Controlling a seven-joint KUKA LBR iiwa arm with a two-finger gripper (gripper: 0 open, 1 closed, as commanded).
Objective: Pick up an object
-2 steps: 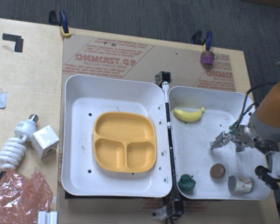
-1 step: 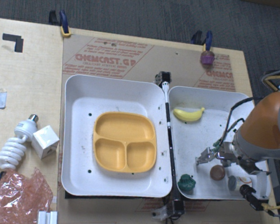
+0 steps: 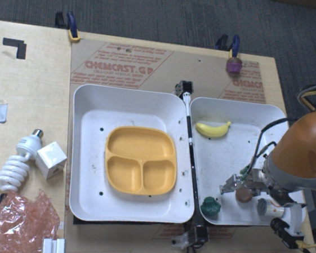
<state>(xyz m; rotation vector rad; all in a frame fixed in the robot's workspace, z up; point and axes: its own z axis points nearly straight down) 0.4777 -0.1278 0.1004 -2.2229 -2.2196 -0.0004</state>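
Observation:
In the right bin (image 3: pixel 244 113) lie a yellow banana (image 3: pixel 212 129) near the far wall and a small dark green object (image 3: pixel 211 207) at the near left corner. A small brown round object (image 3: pixel 244 195) sits in the near half of this bin. My gripper (image 3: pixel 243 188) is low over the bin floor, right at that brown object and touching or nearly touching it. The arm's grey body and orange band (image 3: pixel 300 148) cover the bin's right side.
The left bin (image 3: pixel 88 143) holds a yellow divided plate (image 3: pixel 141 160). Left of the bins on the bench lie a spiral light bulb (image 3: pixel 17 165), a white cube (image 3: pixel 51 159) and crumpled pink plastic (image 3: pixel 19 227). A purple item (image 3: pixel 234 64) rests behind the right bin.

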